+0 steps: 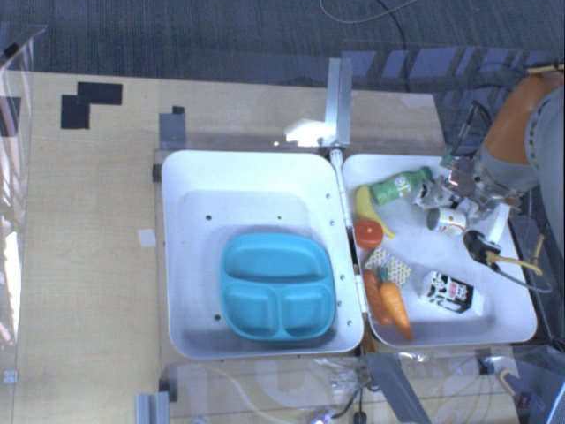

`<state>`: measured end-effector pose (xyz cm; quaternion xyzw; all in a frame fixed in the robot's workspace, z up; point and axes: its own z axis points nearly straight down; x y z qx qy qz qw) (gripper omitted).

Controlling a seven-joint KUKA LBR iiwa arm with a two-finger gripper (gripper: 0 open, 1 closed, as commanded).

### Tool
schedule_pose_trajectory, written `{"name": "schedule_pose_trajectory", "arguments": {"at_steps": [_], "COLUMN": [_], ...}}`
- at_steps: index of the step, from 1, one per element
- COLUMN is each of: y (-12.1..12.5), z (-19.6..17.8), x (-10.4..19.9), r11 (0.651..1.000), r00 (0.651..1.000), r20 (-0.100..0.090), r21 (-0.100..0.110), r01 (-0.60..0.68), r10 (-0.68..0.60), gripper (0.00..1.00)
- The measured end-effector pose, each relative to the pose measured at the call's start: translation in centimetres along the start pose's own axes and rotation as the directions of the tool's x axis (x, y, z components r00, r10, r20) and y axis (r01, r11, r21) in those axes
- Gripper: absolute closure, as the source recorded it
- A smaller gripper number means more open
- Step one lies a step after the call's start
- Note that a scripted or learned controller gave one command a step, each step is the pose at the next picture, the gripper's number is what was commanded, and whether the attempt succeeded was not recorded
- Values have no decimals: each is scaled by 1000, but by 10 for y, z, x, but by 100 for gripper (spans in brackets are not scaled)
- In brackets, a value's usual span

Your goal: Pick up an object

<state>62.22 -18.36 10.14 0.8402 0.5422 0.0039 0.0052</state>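
The objects to pick from lay in the right bin (521, 325), in the right half of the frame. A green bottle (399, 185) lay on its side near the bin's upper edge, with a yellow banana (367, 205) just below and left of it and a red tomato (368, 233) beneath that, close to the divider. Lower down, a dotted white packet (389, 268) sat above two orange carrots (388, 302) at the bin's lower left. A white carton with black print (452, 292) lay to their right.

My end effector (452, 203) was low in the upper right of that bin, just right of the bottle; I could not tell how wide it stood.

The left bin (190, 201) held a blue divided tray (277, 284) in its lower middle. Both bins rested on the pale counter (88, 263).
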Motion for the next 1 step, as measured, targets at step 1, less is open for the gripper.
{"name": "schedule_pose_trajectory", "arguments": {"at_steps": [1], "y": [-99], "z": [-87], "x": [-32], "r11": [991], "r00": [991], "r20": [-2], "r21": [7], "r01": [136], "r10": [-136], "gripper": [100]}}
